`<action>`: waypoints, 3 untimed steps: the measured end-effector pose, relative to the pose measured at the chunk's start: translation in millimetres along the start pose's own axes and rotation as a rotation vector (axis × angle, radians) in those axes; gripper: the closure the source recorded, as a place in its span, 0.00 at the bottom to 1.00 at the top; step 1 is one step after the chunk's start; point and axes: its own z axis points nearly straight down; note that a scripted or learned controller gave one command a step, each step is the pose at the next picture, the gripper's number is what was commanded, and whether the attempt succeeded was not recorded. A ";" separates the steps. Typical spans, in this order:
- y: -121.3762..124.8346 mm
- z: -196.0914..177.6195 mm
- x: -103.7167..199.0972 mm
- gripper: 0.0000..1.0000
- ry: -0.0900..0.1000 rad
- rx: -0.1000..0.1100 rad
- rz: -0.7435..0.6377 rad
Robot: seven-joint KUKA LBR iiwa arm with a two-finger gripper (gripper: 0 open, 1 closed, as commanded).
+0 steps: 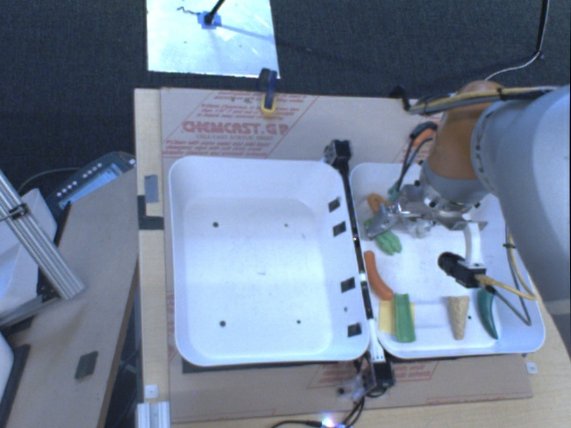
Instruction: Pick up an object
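Underneath, pale bench [234, 114], dark carpet [71, 61]

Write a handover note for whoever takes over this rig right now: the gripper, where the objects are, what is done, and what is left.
Gripper: low in the far part of the right bin, close to a small green piece and a small orange piece. No object can be seen in its grasp.
Other objects, all in the right bin: orange-red stick, yellow block, green block, beige cone, dark green curved piece.
Done: nothing visibly lifted.
Left: grasp one object and lift it; the green piece looks nearest.
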 end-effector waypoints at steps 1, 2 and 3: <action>-2.0 -10.2 -3.8 1.00 -0.006 -0.002 -0.001; -51.6 1.3 6.8 1.00 -0.004 -0.039 -0.006; -86.6 2.1 -7.7 1.00 -0.004 -0.040 -0.005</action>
